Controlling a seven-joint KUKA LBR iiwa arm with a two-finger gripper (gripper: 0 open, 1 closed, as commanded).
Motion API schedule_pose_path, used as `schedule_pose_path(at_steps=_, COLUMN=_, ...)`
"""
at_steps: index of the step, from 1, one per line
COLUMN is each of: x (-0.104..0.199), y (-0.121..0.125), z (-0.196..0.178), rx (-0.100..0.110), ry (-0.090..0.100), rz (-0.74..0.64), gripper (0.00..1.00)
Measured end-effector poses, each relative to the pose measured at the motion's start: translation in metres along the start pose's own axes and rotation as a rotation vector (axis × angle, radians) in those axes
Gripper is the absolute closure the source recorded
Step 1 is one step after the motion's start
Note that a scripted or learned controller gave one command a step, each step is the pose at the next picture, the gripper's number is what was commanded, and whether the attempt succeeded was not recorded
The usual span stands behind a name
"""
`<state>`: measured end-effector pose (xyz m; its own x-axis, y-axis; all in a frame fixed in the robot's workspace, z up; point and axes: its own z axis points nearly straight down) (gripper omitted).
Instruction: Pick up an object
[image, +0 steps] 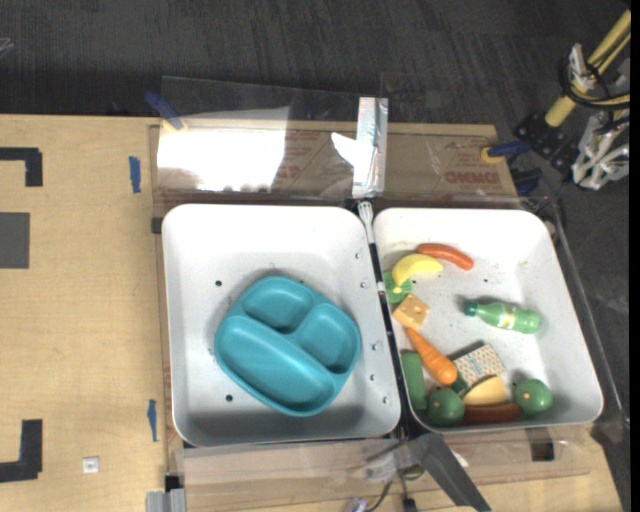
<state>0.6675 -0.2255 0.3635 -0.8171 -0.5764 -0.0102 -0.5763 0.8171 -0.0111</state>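
In the right bin (560, 300), right of centre in the frame, we see the green bottle (503, 317) lying on its side with bare floor all round it, while the carrot (431, 357), banana (417, 267) and other toy foods crowd the bin's left wall and lower edge; the teal divided plate (288, 342) sits in the left bin (190, 250). We judge the bottle the easiest pick: we should come straight down over its middle and close across its narrow width, clear of the clutter.

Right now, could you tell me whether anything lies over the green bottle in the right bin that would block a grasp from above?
Nothing visible does. The green bottle lies on its side on bare floor of the right bin, apart from the sausage, the banana and the pile along the near wall.
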Motion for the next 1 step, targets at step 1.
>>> schedule_pose_path(at_steps=1, x=-0.0013, y=0.0048, z=0.1209, rx=-0.015, ry=0.002, rz=-0.512, gripper=1.00)
